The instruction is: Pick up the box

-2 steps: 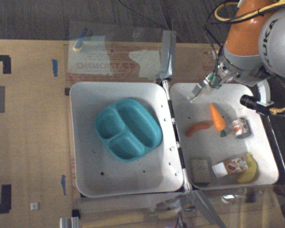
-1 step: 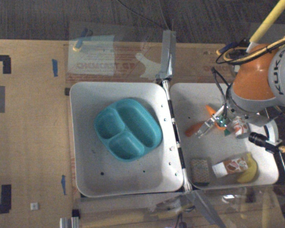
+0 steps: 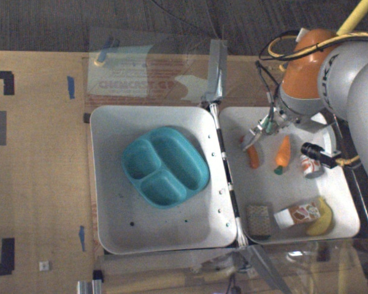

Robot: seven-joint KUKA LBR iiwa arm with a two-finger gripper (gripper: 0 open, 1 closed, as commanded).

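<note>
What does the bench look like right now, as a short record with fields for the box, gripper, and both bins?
box: small carton lying flat near the front of the right bin, beside a banana
gripper: gripper low over the right bin's back-left area, by a carrot, away from the box
right bin, other items: second carrot, small can, brown sponge
left bin: left bin holds a teal divided plate

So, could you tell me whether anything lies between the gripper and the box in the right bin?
Nothing sits squarely in the way. The gripper is near the bin's upper left, the box near its lower edge. An orange carrot lies just right of a straight line between them, and the banana touches the box's right end.
</note>
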